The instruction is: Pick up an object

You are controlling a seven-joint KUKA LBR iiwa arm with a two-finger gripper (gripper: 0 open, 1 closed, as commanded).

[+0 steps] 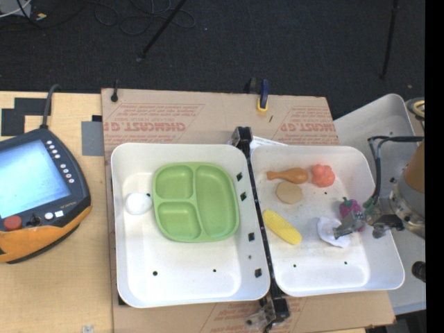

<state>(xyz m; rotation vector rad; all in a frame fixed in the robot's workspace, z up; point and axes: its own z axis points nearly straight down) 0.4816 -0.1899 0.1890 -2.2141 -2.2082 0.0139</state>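
Over on the right side of the worktop point(173, 113), the claw point(350, 222) is down inside the right bin point(326, 283), close to its right wall. It looks small and grey from up here, and I honestly cannot tell how it is set or whether it has hold of anything. It sits right over a white scrap point(331, 233) on the bin floor, with a small purple object point(349, 206) just beside it on the far side; whether it touches either one is too fine to make out.

Further left in that same bin lies a yellow corn cob point(282, 227), tilted, well clear of the claw. Beyond it sit a tan round piece point(289, 193), a brown drumstick point(288, 175) and a red-orange object point(322, 175), all grouped near the far wall.

The left bin point(180, 276) carries a green divided plate point(195, 202) with a white ball point(138, 202) just beside its left edge. An orange-and-grey control pendant point(38, 193) rests at the far left.
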